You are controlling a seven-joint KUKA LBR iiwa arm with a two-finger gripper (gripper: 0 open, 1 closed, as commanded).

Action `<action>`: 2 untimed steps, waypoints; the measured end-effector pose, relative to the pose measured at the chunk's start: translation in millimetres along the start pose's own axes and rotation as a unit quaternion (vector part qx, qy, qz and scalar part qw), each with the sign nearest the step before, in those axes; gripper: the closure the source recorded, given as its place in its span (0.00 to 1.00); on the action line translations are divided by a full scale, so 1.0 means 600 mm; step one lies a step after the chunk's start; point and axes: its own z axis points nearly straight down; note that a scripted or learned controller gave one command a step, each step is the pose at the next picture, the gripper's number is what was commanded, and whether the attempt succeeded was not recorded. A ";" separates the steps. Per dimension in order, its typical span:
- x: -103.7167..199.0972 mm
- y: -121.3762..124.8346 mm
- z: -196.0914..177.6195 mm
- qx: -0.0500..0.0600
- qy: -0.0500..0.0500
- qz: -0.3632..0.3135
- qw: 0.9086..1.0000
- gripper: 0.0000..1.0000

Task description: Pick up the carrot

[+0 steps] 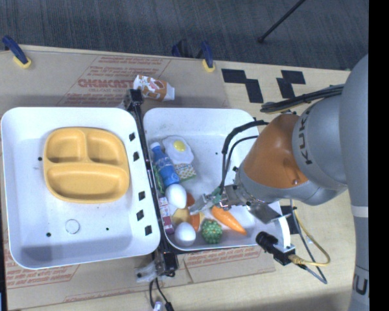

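Bench (cardboard-covered) bears two white bins.

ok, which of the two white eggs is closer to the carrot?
The lower egg, at the right bin's front edge beside the green piece. The other egg sits higher, next to the blue bottle.

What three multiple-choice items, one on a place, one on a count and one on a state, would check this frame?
1. Where does the orange tapered carrot lie?
A. left bin
B. right bin, near its front edge
C. on the cardboard

2. How many compartments has the yellow plastic tray?
A. two
B. three
C. five

3. How does the carrot stand to the pincer?
A. lying in the bin just below it
B. lifted high
C. set on the tray

Answers: 1 B, it lies beside the green round vegetable in the right white bin. 2 B, two small wells above one long one. 3 A, it lies among the other items.
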 end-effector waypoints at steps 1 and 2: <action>0.001 0.001 -0.016 0.001 0.001 -0.003 1.000 1.00; 0.030 0.043 -0.152 0.005 0.003 0.094 0.996 1.00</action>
